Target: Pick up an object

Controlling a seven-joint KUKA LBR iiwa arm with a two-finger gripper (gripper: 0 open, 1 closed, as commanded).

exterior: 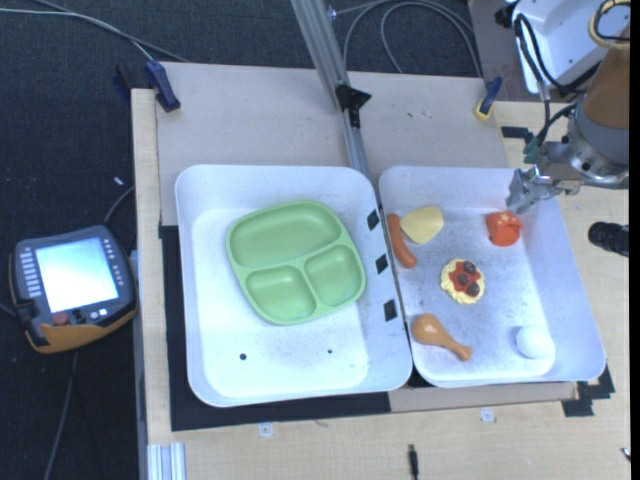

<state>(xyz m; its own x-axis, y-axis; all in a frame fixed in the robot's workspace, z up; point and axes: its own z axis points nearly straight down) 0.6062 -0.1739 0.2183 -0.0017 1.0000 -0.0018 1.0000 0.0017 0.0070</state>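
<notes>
Toys in the right bin (590, 318), claw (522, 190) poised just above the red one.

Nearest lie a white egg (533, 342) and a drumstick (440, 335), then a small tart (463, 280), a sausage (402, 240) and a yellow piece (422, 224); farthest, the red tomato-like toy (504, 229) sits near the bin's back wall. It looks light, hard and smooth, likely to squirt out, so grip across its widest middle. Whether the claw is apart or together I cannot tell.

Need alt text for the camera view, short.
The gripper hangs just above a red-orange toy in the right bin, which also holds other toy foods. A green divided plate lies in the left bin.
</notes>
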